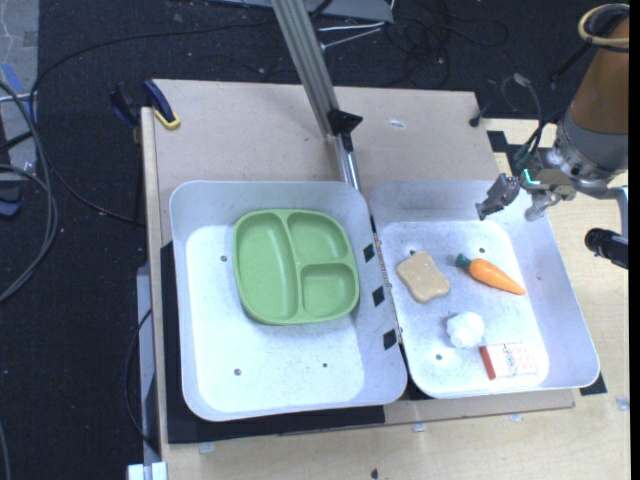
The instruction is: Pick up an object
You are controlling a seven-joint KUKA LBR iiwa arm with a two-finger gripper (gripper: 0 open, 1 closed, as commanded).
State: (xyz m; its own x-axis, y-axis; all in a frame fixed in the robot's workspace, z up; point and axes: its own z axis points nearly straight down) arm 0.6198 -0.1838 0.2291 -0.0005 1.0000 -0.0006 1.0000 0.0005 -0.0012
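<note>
Dark carpeted floor strewn with black cables surrounds a pale wooden desk (250,128), on which two shallow white bins sit side by side. In the left bin (200,368) lies a green divided plate (297,266) with three compartments, turned a little askew and set toward the bin's upper middle. The right bin (560,298) carries four small things: a tan, bread-like slice (424,277) near its left side, an orange toy carrot (491,273) with a green top just to the right of that slice, a small white crumpled lump (464,328) below and between them, and a red-and-white flat packet (510,360) near the lower right corner, close beside the lump. None of these touches another, though the lump and packet are near. The grey arm with its orange band (600,93) comes in from the right, and the gripper (518,196) hangs over the upper right part of the right bin, above the carrot and apart from it. Its two dark fingers (495,200) stand spread, with nothing between them. A slanted metal pole (305,53) crosses the desk from the top and ends near the gap between the bins.
</note>
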